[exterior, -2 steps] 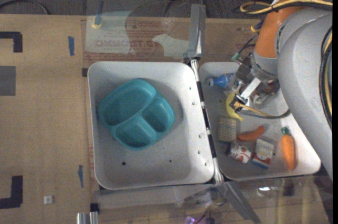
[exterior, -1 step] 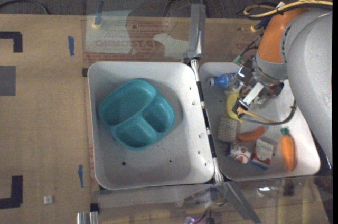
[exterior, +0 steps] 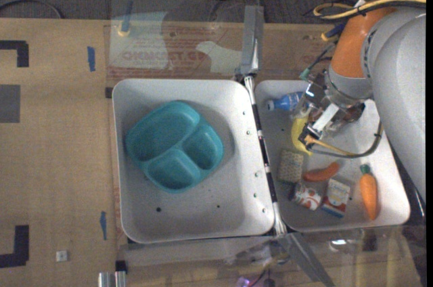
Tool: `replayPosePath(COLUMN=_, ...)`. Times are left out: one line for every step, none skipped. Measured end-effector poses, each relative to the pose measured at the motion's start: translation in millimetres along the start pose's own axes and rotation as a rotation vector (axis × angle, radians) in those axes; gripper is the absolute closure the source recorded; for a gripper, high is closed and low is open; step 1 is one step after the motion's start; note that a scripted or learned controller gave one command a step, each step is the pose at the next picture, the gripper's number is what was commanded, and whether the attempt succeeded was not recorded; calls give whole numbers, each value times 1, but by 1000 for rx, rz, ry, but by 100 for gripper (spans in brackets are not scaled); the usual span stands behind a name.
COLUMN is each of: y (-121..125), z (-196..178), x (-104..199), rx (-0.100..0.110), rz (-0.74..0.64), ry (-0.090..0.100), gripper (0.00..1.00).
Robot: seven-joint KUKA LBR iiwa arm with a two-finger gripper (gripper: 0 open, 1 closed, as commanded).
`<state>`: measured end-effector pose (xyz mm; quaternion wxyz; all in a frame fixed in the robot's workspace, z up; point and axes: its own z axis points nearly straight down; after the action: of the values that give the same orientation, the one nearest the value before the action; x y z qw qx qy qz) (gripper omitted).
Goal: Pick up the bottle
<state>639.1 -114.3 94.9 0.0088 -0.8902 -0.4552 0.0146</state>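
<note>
My arm comes in from the right, grey with its orange band, wrist bent down over the right bin [exterior: 396, 208]. My gripper [exterior: 312, 135] hangs low above a yellow banana-shaped thing [exterior: 300, 137]; whether my jaws are spread or pressed together I cannot tell. The bottle [exterior: 285, 103], 1 small clear plastic piece with a blue cap, lies on its side near the bin's far left corner, just beside my wrist. Nearby lie 1 speckled square sponge [exterior: 291, 166], 2 orange carrot shapes [exterior: 368, 194], and 2 small cartons [exterior: 337, 197]. The left bin [exterior: 135, 211] holds 1 teal divided plate [exterior: 174, 145], smooth and glossy.
</note>
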Motion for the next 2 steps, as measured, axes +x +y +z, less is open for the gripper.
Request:
replayPosePath(y=-61, z=-114, x=56, rx=-29, rz=-49, ry=17, gripper=100)
replayPosePath(y=-139, z=-84, x=0, rx=-25, rz=-22, ry=16, gripper=100)
